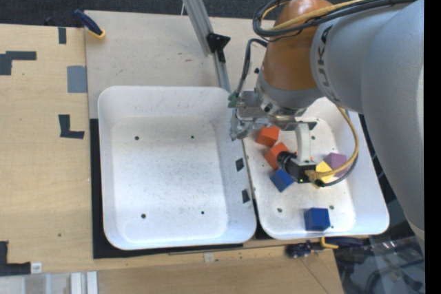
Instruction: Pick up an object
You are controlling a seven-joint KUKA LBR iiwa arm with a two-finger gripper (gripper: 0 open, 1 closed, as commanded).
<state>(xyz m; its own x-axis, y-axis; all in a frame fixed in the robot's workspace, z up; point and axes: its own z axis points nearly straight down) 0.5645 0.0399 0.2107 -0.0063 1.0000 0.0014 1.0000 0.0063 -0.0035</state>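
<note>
Overhead view of the bench with the left bin (110, 148) and the right bin (365, 217) side by side. The arm (372, 58) reaches in from the right, its orange band (293, 45) above the wrist, and the gripper (256, 122) sits low over the upper left part of the right bin, close to the wall shared with the left bin. All candidate objects lie in the right bin: an orange block (269, 135) just beside the gripper, a second orange block (277, 153) below it, a blue block (281, 180), a second blue block (317, 218) nearer the front rim, and a yellow piece (322, 167) and a purple piece (336, 160) near the cable. Whether the gripper's jaws stand apart or together cannot be told, since the wrist hides them. No object is seen lifted or clamped, so the pick appears not yet done; judged from this pose, the approach is at the grasp stage, with closing and lifting left.
</note>
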